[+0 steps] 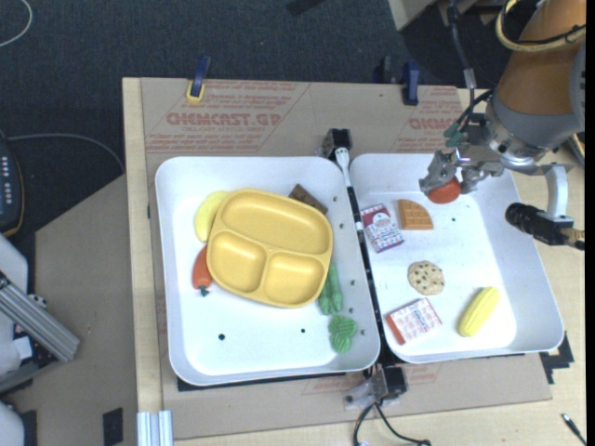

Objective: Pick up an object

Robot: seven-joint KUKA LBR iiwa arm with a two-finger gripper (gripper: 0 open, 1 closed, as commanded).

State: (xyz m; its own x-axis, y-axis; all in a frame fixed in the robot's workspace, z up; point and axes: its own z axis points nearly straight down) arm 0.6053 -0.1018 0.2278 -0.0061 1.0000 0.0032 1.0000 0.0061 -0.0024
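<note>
My gripper (445, 180) hangs over the back of the right bin (521, 249), lifted a little off its floor. A small red round object (444, 192) sits between the fingertips, and the fingers are shut on it. Below it in the same bin lie an orange wedge (415, 216), a red-and-white packet (381, 228), a chocolate-chip cookie (426, 277), a yellow corn cob (478, 311) and a second red-and-white packet (414, 321).
The left bin (177, 249) holds a yellow divided tray (270, 247), with a yellow piece (209, 214), a red-orange piece (201, 270), green leafy toys (336, 314) and a brown piece (306, 196) around it. A black fitting (542, 223) juts over the right bin's right rim.
</note>
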